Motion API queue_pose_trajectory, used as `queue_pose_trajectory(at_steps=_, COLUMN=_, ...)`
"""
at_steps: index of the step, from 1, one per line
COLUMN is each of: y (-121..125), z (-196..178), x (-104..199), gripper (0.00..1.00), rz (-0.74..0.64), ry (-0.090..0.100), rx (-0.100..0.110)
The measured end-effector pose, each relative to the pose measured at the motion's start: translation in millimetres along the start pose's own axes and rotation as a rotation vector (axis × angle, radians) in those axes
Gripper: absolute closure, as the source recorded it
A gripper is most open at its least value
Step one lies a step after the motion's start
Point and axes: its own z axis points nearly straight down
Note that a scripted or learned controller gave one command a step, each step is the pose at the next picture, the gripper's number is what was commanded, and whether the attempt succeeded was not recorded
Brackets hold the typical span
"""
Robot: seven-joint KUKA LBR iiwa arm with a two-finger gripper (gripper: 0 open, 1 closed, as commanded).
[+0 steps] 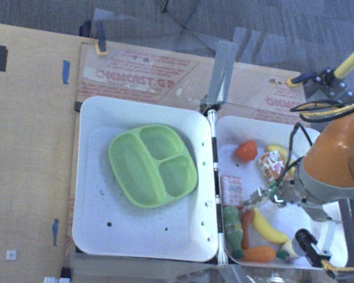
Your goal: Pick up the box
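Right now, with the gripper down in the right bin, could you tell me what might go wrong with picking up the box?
1. The box lies flat against the bin's left wall, so a finger may not fit on that side.
2. The green bottle sits just below the box and the banana is close to the gripper, so either could get bumped or grabbed instead.

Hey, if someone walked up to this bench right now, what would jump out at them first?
Probably the bright green divided plate, lying alone in the left bin. Next, the arm's orange band, hanging over the right bin, where the gripper sits low among toy food: a tomato, a yellow banana, a carrot, and a small flat box by the left wall.
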Motion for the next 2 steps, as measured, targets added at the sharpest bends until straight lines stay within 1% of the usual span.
queue_pose_trajectory(at_steps=1, y=51.7, z=5.0, x=12.5, gripper=0.0, rz=0.261, ry=-0.004, rx=-0.002)
queue_pose_trajectory(at_steps=2, y=51.7, z=5.0, x=12.6, gripper=0.0, rz=0.261, ry=-0.003, rx=-0.002)
